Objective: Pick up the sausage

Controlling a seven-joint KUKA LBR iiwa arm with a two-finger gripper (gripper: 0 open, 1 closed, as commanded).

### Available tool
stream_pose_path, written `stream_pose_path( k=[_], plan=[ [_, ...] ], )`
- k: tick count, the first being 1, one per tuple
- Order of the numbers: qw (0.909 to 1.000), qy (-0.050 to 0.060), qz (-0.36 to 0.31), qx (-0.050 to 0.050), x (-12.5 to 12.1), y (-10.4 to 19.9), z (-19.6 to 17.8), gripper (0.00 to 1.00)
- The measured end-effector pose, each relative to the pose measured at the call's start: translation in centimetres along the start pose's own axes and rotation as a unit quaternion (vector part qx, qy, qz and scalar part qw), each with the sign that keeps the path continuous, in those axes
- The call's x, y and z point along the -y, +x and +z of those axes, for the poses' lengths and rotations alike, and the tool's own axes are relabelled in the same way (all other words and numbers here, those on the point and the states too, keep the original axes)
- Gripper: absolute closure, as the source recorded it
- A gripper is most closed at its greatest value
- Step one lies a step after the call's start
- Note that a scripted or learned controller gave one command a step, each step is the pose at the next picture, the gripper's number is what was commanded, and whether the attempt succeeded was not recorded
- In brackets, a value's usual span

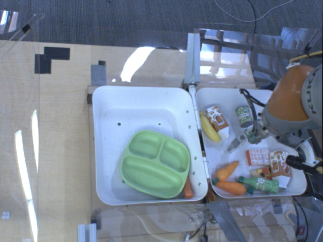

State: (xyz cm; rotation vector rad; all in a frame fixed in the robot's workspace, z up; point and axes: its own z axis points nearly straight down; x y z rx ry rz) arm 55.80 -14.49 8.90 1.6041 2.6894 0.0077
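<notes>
The sausage (187,189) is a short reddish-brown piece in the left bin (106,135), at its front right corner. It is partly tucked under the edge of the green divided plate (155,164). My gripper (243,140) hangs over the middle of the right bin (298,188), well to the right of the sausage and across the wall between the bins. It is open with nothing between its fingers. It hovers over bare bin floor between the banana (209,128) and a red and white packet (258,157).
The right bin also holds a small carton (217,117), a green can (244,115), two carrots (227,170) (231,187), a green bottle (259,184) and another packet (279,164). The arm's orange band (292,97) looms over that bin's right side.
</notes>
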Motion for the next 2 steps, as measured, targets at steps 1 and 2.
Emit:
stream_pose_path(
  k=[1, 2],
  plan=[
    [0.9998, -0.001, 0.018, 0.001, 0.2, 0.2, 0.0, 0.0],
    [0.9999, -0.001, 0.015, 0.0, 0.0, -1.1, 0.0, 0.0]
  ],
)
